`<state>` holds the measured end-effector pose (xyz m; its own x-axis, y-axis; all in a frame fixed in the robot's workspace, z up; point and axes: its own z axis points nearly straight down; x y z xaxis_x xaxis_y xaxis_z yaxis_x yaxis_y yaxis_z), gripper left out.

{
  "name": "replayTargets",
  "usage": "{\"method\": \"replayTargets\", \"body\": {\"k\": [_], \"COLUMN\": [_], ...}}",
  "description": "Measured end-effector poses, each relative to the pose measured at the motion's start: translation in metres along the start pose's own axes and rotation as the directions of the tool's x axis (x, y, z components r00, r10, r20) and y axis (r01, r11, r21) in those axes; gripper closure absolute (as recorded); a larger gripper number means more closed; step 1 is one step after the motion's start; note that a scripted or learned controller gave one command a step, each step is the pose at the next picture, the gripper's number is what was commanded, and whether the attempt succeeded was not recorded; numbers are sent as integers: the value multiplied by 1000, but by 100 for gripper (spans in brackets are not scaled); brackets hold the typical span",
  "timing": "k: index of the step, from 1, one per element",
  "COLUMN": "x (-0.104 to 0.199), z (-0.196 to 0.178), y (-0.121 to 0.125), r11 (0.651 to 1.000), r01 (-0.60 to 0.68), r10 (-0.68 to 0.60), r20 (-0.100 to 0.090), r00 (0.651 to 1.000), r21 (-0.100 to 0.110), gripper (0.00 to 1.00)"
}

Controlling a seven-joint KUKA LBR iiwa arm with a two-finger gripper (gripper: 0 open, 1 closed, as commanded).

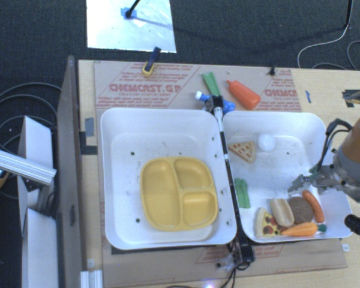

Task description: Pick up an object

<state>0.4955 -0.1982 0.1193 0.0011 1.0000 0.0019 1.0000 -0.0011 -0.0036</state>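
Observation:
The right bin [288, 122] holds several toy foods. A tan wedge [243, 150] and a white ball [266, 141] lie near its far left. A green strip [242, 192] lies by the left wall. At the near side sit a pizza slice [265, 222], a hot dog bun [281, 212], a brown patty [300, 209], a red sausage [314, 204] and a carrot [300, 229]. My gripper [317, 183] hangs low at the bin's right side, just above the patty and the sausage. Nothing shows in its grasp.
A yellow divided plate [179, 192] lies in the left bin [123, 137]. Behind the bins, on the cardboard, lie an orange toy [243, 95], a green stick [211, 84], a blue piece [227, 105] and a yellow-and-blue tool [150, 62]. The grey arm [355, 155] enters from the right.

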Motion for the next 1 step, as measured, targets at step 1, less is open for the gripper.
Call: {"method": "replayTargets", "body": {"k": [1], "x": [-5], "z": [36], "y": [-9], "r11": [1000], "r01": [0], "r10": [0], "r20": [1], "r00": [1000], "r21": [-3], "gripper": [0]}}
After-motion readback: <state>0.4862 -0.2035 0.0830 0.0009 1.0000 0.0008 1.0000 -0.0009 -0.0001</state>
